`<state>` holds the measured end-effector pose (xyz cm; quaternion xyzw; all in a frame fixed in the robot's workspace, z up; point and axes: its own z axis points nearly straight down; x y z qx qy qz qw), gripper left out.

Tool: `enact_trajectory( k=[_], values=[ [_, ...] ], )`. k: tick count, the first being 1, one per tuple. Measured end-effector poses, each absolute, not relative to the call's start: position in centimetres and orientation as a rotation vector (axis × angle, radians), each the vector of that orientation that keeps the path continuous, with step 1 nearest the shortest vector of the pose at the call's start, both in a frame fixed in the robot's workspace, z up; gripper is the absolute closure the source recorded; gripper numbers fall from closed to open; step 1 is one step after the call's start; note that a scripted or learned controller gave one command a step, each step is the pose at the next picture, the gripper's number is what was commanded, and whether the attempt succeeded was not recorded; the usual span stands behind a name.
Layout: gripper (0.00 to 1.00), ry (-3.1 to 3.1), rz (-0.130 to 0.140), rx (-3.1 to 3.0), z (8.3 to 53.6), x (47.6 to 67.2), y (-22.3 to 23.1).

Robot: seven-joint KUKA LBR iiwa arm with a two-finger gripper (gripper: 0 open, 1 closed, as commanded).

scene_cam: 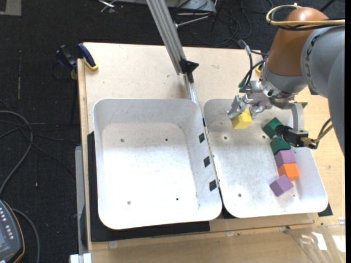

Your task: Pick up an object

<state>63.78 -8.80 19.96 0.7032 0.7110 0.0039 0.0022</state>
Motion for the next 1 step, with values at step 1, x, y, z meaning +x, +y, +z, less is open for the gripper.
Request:
enact_trajectory(
  k=[1],
  values=[
    [1.0,2.233,0.006,2.21,19.5,66.31,-1.83]
  ],
)
